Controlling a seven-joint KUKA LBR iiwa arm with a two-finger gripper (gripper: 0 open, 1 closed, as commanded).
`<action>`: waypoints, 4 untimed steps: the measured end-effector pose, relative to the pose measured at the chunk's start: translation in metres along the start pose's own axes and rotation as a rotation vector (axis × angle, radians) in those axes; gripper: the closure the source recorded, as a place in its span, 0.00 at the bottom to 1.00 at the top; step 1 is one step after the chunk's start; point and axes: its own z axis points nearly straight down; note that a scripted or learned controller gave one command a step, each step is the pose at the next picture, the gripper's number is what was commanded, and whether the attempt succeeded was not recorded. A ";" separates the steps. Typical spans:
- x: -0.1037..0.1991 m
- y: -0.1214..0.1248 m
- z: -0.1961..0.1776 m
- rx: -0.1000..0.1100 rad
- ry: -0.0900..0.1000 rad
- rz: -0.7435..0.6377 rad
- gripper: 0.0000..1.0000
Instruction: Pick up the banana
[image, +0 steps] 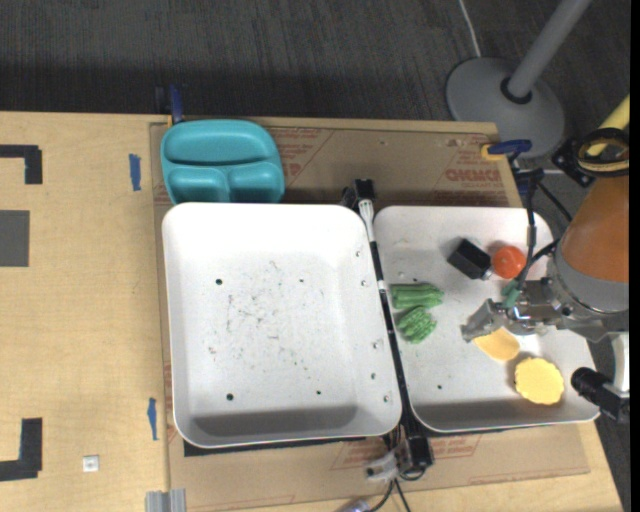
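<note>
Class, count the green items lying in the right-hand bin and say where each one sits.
2. One green item lies near the right bin's left wall; the other green item lies just below it. The arm may hide more.

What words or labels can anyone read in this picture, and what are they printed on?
Red printing runs along the cardboard sheet behind the bins; it is upside down from this view and too blurred to read.
More red print on the cardboard beside the teal tray: also too blurred to read.
The white bins and the toy food bear no readable text.
</note>
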 end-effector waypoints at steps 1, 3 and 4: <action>0.123 0.005 0.019 0.002 0.001 -0.045 0.00; 0.192 0.005 0.077 -0.012 -0.012 -0.125 0.00; 0.191 0.004 0.077 -0.007 -0.014 -0.202 0.00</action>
